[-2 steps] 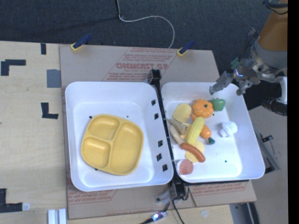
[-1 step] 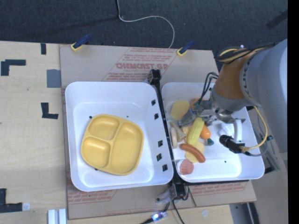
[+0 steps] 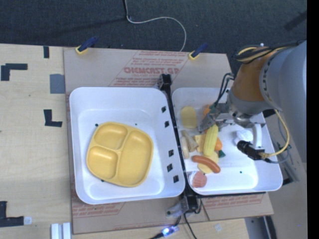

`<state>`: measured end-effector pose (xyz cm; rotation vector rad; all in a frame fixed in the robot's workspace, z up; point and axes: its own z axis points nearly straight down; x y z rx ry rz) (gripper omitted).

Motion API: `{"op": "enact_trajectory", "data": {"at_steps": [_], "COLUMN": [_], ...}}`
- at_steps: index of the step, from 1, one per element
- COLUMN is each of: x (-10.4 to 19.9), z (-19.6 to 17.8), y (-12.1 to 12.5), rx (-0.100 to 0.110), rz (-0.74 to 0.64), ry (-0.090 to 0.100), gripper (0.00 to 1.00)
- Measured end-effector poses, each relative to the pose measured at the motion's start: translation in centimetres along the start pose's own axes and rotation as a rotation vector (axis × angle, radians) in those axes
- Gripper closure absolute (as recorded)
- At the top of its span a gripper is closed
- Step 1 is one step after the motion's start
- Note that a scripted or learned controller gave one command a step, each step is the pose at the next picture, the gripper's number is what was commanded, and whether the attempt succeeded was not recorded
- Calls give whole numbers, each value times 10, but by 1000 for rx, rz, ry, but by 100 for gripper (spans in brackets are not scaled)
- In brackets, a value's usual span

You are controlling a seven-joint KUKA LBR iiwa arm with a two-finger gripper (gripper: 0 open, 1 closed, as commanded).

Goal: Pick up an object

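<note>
Gripper (image 3: 208, 124) is low in the right shallow white bin (image 3: 259, 183), right at the top of the yellow plastic corn cob (image 3: 211, 138). Can't tell if the jaws are wide or closed, too small/dark.

Pile is tight: red plastic sausage (image 3: 206, 164) just below, pale yellow round piece (image 3: 188, 116) to the left. IMO centre the jaws across the cob's width, close slowly, lift straight up to avoid dragging neighbours.

Yellow compartment tray (image 3: 119, 153) sits in the left bin, n/a.

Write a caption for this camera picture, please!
Robot gripper reaches over toy food in the right bin; a yellow tray waits left.
</note>
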<state>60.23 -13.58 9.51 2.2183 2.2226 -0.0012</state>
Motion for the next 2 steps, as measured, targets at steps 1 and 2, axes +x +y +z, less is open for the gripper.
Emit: {"op": "enact_trajectory", "data": {"at_steps": [1, 2], "x": [65, 130], "z": [-96, -145], "y": [70, 67], "rx": [-12, -2], "rz": [-8, -5], "ry": [2, 3], "gripper": [100, 100]}}
